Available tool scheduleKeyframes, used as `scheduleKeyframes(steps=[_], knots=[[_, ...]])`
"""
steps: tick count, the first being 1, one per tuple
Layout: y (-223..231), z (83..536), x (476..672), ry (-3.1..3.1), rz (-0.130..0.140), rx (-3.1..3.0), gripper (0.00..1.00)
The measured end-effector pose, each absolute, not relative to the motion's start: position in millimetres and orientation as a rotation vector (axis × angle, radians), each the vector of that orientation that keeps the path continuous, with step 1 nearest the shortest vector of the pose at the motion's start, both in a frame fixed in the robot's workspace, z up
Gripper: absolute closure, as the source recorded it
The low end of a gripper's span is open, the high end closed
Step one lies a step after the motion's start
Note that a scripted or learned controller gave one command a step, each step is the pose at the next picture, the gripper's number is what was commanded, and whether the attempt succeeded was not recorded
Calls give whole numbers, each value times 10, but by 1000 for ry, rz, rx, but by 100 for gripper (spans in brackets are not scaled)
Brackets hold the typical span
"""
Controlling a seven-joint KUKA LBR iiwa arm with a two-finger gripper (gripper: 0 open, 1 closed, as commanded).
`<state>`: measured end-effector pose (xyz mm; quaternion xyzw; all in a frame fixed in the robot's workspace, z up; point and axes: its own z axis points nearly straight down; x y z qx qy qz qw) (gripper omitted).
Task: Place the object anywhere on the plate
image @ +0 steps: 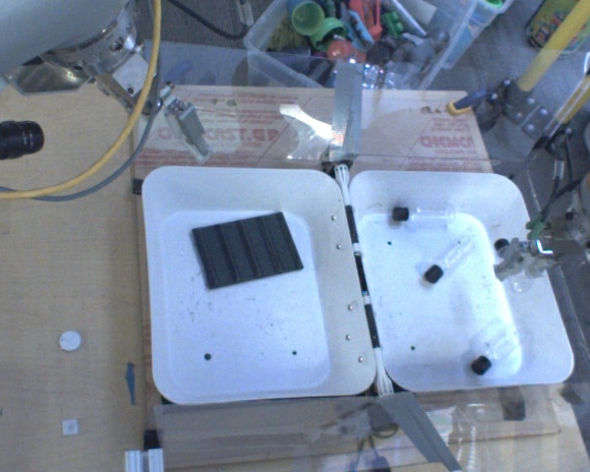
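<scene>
Gripper (519,261) at right bin's (541,214) edge, aperture indiscernible; clear black-capped tubes (442,264) inside; ribbed dark rectangular plate (247,249) left.

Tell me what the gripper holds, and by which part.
Cannot be told: the gripper sits at the right bin's right rim, too small and blurred to judge.

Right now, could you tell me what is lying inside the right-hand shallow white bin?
Three clear plastic bottles with black caps lie inside the right-hand white bin. Whatever sits beneath them is covered.
</scene>
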<state>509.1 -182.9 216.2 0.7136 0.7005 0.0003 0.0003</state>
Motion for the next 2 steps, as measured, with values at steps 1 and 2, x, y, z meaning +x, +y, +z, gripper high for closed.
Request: scheduleKeyframes(steps=[1,2], knots=[[-1060,2425,5304,2191,2,2249,100],[-1061,2426,5304,2191,1,2249,0]])
